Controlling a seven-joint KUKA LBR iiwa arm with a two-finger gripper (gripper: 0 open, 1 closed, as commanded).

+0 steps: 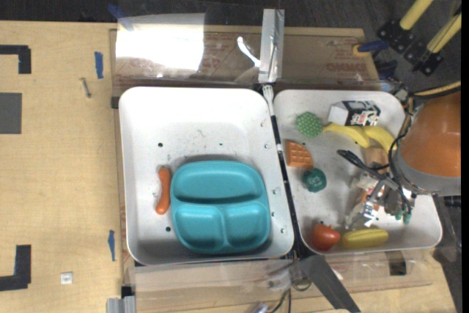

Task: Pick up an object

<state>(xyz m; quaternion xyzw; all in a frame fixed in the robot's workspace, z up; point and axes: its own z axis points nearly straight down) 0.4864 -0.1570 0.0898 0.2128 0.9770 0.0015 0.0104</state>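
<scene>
Right bin crowded around the gripper; left bin half open.

Taking the divider (277, 150) between the bins as landmark: left of it, the teal tray (218, 207) fills the left bin's (139, 113) near half, with an orange carrot (163, 190) against the tray's far-left side, and bare floor lies beyond the tray toward the far wall. Right of it, the waffle (298, 155) and teal ball (315, 180) sit just beside the divider, the green ball (309, 124), box (354, 114) and banana (363, 135) farther back, the tomato (325, 235) and yellow piece (364, 237) at the near wall. The gripper (370, 201) stands among these; a bare strip lies between it and the teal ball.
</scene>
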